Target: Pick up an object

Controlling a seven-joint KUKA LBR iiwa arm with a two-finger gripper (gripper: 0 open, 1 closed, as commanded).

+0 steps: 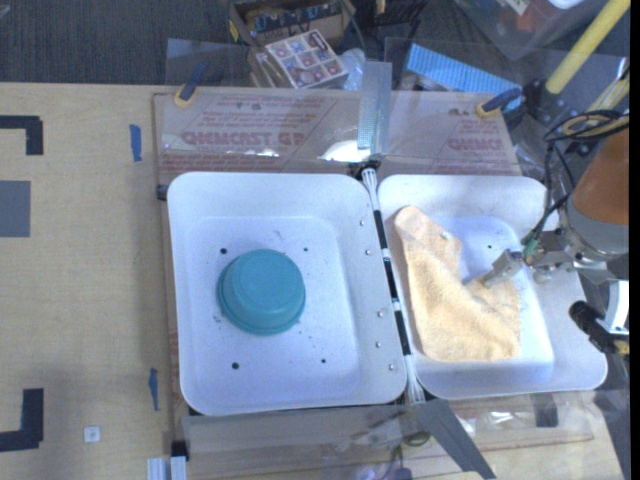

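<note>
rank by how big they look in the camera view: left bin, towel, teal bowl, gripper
1. left bin, clearly the largest
2. towel, covering much of the right bin
3. teal bowl
4. gripper, the smallest as seen, though it sits higher and nearer the camera, so its true size is unsure

Bowl [262, 290] in left bin [190, 218], cloth [455, 298] in right bin [575, 363].

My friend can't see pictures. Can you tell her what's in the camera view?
A robot claw reaches from the right and touches a crumpled yellow cloth in the right white bin. A teal bowl sits upside down in the left white bin.
</note>
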